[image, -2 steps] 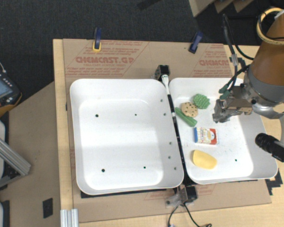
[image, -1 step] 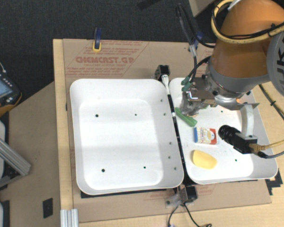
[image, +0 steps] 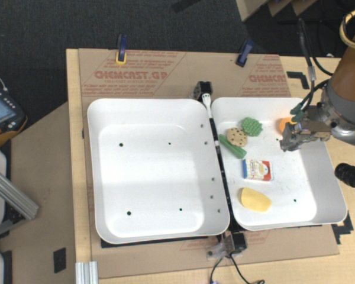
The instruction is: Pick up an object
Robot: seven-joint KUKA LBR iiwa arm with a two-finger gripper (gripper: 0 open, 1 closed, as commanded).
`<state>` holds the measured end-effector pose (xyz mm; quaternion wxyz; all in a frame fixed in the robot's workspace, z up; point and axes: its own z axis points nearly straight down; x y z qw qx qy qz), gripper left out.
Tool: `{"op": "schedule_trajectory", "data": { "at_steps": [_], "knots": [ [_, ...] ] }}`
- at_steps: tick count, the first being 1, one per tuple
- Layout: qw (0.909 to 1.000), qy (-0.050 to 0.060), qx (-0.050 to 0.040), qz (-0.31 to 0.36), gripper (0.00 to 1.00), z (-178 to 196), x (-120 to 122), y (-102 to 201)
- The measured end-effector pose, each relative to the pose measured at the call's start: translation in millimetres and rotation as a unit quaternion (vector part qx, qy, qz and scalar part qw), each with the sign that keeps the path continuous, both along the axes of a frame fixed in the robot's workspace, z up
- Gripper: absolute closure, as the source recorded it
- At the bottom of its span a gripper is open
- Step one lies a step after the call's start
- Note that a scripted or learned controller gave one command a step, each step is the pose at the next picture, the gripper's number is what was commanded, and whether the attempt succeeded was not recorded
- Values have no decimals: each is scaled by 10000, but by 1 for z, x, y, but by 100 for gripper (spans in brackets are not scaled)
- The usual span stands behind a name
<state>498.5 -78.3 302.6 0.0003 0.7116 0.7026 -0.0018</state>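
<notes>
1. The gripper (image: pixel 290 142) is hanging over the right bin (image: pixel 319 212), near an orange object (image: pixel 283 124); I cannot tell its opening.
2. I think it is approaching; next it needs lowering precisely.

**benchwatcher:** so what's around the setup? all I can make out is dark floor up top.

**kuka_fan22:** yeah, dark speckled carpet (image: pixel 77 10) behind and to the left. The bench is a brown cardboard-looking sheet (image: pixel 177 70) with red print on it, pinned at the back edge by a blue-and-yellow clamp (image: pixel 122 49) and a blue clamp (image: pixel 245 52). A silver aluminium rail (image: pixel 12 191) sits at the left, a device with a blue screen (image: pixel 0 108) above it. Lighting's bright and even.
</notes>
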Motion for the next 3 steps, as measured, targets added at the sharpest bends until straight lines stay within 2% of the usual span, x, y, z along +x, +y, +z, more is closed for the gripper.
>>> {"op": "schedule_trajectory", "data": {
  "at_steps": [1,2,3],
  "knots": [
    [9999,-35,23,114,100,27,7,107],
    [10000,16,14,28,100,0,-21,40],
    [9999,-28,21,99,100,3,11,105]
  ]
}}
